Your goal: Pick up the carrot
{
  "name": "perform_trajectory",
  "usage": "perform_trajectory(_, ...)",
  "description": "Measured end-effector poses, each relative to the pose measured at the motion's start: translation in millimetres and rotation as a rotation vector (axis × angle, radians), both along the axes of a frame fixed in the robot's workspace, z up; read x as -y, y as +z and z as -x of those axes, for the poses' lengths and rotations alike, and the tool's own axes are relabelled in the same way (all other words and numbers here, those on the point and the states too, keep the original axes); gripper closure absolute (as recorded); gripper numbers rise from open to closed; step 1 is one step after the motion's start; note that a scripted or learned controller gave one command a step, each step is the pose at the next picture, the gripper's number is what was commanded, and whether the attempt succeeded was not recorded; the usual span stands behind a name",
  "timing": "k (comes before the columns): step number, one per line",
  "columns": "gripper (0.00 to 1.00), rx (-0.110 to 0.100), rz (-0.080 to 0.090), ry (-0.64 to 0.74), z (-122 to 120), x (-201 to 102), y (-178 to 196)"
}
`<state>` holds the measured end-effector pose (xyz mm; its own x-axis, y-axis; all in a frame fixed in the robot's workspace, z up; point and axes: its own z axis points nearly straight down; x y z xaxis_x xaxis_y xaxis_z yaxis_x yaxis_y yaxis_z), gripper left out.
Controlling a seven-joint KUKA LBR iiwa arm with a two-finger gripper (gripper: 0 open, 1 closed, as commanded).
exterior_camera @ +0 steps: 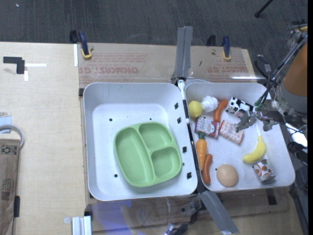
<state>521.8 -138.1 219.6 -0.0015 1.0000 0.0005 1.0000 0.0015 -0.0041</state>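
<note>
I am watching the hand [252,117] hanging over the right bin [286,153], near its far right side, with the arm [296,77] reaching in from the right. I cannot tell from this angle how its grasping end is set, so I am not assuming anything there. Nothing orange is showing at the hand, so I am judging that the carrot is not picked up yet.

Just beside the hand, I am seeing a small black-and-white cow toy [238,105] and a red-and-white snack packet [231,131], with a banana [256,152] a little nearer to me. None of those is what I am after.

The carrot [201,150] is lying against the left wall of the same bin, long axis running toward me, with a reddish sausage-like piece [207,169] just below it and another orange-red stick [220,110] farther up, beside a lemon [194,109] and a white bulb of garlic [210,103]. A second packet [206,126] is sitting right above the carrot's leafy end, and an egg [227,176] is resting near the front.

The left bin [98,131] is carrying a green divided plate [147,153], and both bins are sitting on the surface [39,131].

So I am reckoning the whole job is still ahead: crossing the bin, descending, closing and lifting.
</note>
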Motion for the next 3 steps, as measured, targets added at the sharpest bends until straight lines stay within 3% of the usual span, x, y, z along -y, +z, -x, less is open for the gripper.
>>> perform_trajectory(1, 0.0, 0.012, 0.003, 0.013, 42, -43, -124)
perform_trajectory(2, 0.0, 0.003, 0.001, 0.033, 45, -32, -128)
perform_trajectory(3, 0.0, 0.004, 0.0, 0.409, -48, -39, -128)
